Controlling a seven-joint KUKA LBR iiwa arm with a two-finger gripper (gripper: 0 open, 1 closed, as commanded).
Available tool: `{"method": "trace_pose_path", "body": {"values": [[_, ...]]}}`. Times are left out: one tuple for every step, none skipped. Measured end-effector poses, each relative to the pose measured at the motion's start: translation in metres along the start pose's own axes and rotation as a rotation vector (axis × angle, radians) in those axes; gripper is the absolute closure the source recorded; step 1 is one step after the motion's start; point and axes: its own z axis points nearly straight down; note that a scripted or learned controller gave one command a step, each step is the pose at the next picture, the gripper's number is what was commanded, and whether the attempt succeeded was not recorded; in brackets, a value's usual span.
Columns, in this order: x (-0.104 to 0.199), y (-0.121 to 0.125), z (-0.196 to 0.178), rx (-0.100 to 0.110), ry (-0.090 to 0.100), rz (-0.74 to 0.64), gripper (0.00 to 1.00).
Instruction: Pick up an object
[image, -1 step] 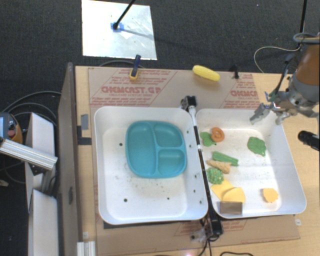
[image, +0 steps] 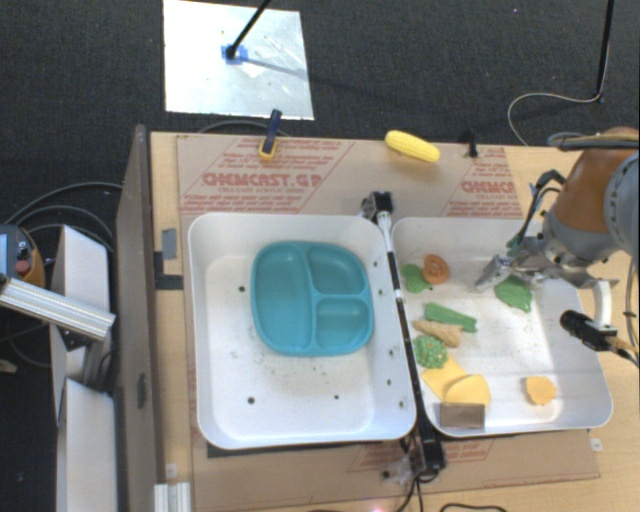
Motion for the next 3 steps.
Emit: {"method": "trace_pose_path", "body": {"values": [[-0.001,0.003,-0.017,-0.009,-0.003,-0.003,1.00],[-0.001,0.003,-0.017,-0.008,-0.003,-0.004,0.00],[0.057,-0.028,-0.005,-0.003,0.000,-0.006,0.00]]}}
